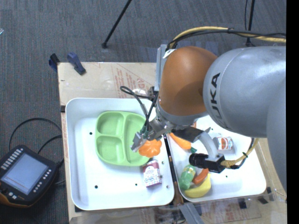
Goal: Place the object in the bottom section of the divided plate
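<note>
**Orange piece at the plate's rim: the drop could miss**

While the arm [233, 92] reaches in over the two white bins, its gripper [141, 141] hangs at the lower right edge of the green divided plate [112, 139], which lies in the left bin [79, 171]. An orange toy, perhaps a pepper or small pumpkin [150, 148], sits right at the fingertips and seems to be pinched between them, though the fingers are small and partly hidden at this angle, so the grasp cannot be confirmed beyond doubt. The orange piece hangs over the plate's rim, near the lower compartment, not clearly inside any section.

Several things could go wrong from this point. If the fingers let go now, the piece may land on the rim and roll out onto the bin floor, toward the small pink and white carton [152, 174] lying just below the plate. A round toy is apt to roll, so even a drop inside the plate could carry it over a divider into the wrong section. If the grip is shallow, the piece could slip free early as the arm shifts. The fingers also stand close to the plate's edge; a low move leftward could catch the rim and push or tip the light plate. The right bin [252, 185], holding a banana [198, 189], a carrot [181, 141] and other toys, is near but not involved.
</note>
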